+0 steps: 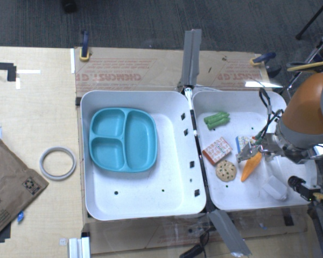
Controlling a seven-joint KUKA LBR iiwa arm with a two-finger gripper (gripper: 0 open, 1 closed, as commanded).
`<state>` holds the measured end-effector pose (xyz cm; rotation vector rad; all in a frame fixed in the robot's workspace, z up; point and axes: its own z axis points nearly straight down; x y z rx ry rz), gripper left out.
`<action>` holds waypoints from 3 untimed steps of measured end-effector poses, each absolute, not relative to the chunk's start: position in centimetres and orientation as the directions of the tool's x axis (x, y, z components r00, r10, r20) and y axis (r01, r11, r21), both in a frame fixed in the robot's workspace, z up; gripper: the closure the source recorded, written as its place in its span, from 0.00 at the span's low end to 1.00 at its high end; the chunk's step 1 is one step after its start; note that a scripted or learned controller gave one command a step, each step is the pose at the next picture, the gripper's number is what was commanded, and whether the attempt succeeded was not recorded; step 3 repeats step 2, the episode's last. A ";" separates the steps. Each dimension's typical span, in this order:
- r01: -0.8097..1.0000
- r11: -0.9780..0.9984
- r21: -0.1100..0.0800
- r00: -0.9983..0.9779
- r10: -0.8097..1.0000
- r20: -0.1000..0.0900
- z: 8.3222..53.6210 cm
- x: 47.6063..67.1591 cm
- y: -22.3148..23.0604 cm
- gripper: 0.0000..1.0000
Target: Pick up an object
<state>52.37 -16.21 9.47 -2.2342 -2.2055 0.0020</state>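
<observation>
My gripper [249, 155] hangs over the right bin [274, 200], below the orange band of the arm [307, 112]. Its tip is at the upper end of an orange carrot [250, 170] that lies slanted near the bin's middle. Whether the carrot is gripped is hidden by the wrist. Just left of it are a round cookie [225, 171] and a red-and-white cracker packet [217, 150]. A green pea pod [216, 120] sits toward the back of the bin. A small blue-and-white item [242, 143] peeks out beside the gripper.
The left bin [97, 198] holds a teal divided plate [123, 139]. A pale clear item [273, 189] lies at the front right of the right bin. A tape ring [57, 162] and a cardboard box [8, 190] lie on the bench to the left.
</observation>
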 end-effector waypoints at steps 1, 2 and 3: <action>1.000 -0.016 -0.003 0.016 1.000 0.001 10.3 52.3 -16.3 1.00; 0.999 -0.044 -0.002 0.044 0.999 -0.001 19.9 57.3 -12.8 1.00; 0.999 -0.044 -0.002 0.044 0.999 -0.001 19.9 57.3 -12.8 1.00</action>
